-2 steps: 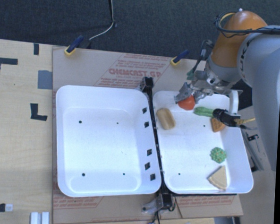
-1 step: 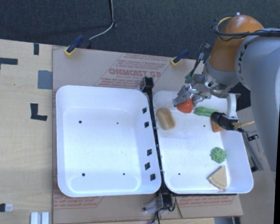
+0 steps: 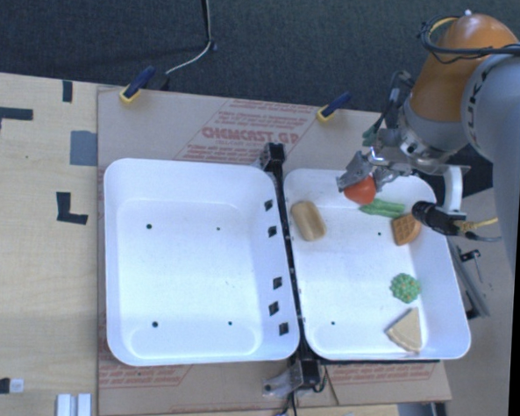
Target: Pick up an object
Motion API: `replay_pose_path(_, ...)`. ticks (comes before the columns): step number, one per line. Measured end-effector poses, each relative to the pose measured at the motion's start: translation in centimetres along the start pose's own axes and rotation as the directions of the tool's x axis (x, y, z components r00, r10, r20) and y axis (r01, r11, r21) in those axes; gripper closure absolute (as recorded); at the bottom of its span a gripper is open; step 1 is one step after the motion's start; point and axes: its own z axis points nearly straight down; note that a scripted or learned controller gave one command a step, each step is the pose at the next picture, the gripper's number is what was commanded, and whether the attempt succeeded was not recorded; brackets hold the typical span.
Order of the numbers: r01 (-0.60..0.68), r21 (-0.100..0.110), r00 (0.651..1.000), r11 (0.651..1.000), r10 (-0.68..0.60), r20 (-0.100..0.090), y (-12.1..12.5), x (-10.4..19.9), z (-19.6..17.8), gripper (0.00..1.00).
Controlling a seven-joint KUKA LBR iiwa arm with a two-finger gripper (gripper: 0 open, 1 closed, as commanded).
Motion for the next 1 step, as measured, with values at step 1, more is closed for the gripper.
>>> replay_pose_path(1,0.001,0.005,1.000,1.000,-0.001,0.001,1.54,1.00,4.27,1.00)
